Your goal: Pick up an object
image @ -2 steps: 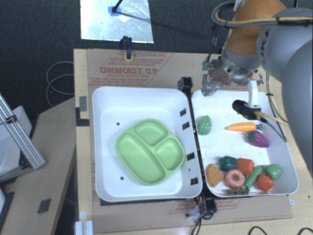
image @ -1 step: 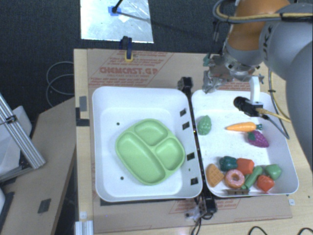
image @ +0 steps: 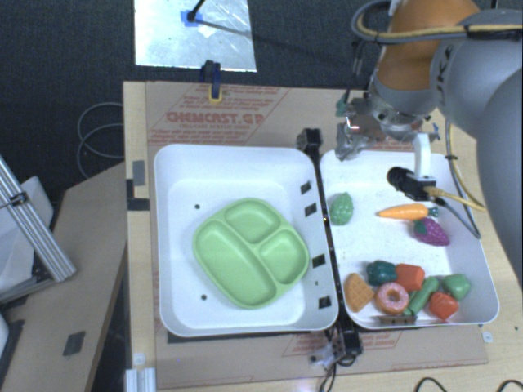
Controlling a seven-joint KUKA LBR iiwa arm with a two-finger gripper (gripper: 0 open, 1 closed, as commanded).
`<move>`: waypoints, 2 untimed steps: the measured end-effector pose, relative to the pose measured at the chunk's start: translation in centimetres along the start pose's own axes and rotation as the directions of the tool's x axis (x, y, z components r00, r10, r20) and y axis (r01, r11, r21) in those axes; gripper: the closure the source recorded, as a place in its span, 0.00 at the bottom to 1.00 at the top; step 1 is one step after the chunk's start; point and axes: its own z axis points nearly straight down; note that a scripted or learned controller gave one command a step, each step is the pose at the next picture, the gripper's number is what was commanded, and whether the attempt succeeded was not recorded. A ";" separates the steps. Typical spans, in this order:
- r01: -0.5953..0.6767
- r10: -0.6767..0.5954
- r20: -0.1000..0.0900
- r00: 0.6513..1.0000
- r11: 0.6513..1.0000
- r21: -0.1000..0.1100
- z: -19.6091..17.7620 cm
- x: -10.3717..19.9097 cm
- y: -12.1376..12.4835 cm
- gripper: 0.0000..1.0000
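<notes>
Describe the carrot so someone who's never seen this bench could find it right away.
Look in the right bin, the one with the toy food. In its upper half lies the carrot, on its side, just above the purple grapes. It is the one long orange piece with a green tip.
</notes>
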 end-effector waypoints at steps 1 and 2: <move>0.000 0.000 0.000 1.000 1.000 -0.002 1.1 0.4 1.1 1.00; -0.001 0.001 -0.001 1.000 1.000 -0.001 0.2 0.5 0.7 1.00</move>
